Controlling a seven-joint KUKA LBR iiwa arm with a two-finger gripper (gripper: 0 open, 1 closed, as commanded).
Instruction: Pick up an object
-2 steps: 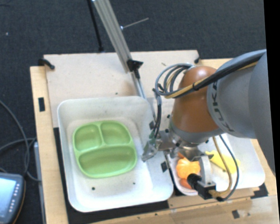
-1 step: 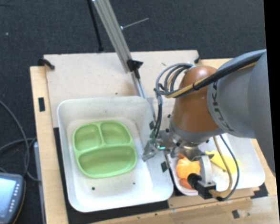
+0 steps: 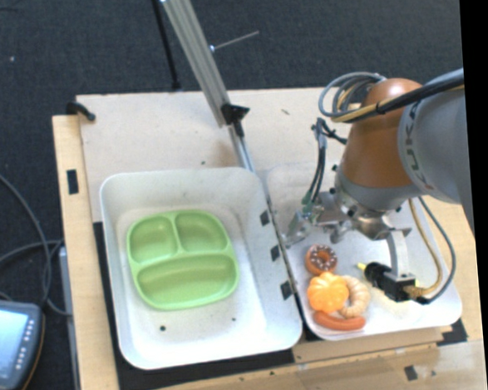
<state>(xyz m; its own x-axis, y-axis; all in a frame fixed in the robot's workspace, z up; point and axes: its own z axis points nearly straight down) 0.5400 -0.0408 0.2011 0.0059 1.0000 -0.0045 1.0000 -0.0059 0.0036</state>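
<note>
Approach step: your jaws [image 3: 323, 226], opening not discernible, hang above the right white bin [image 3: 451, 300], near its brown sprinkled doughnut [image 3: 321, 259] beside the orange plastic pepper [image 3: 330, 292]; next, centre over one and descend.

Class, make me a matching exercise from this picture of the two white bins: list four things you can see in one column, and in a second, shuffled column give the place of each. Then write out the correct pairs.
Things
1. green divided plate
2. doughnut with sprinkles
3. orange toy fruit
4. red toy piece

Places
A. right bin, at the very front edge
B. left bin, near the middle
C. right bin, just below the arm's wrist
D. right bin, between the doughnut and the red piece

Pairs: 1-B, 2-C, 3-D, 4-A
</note>
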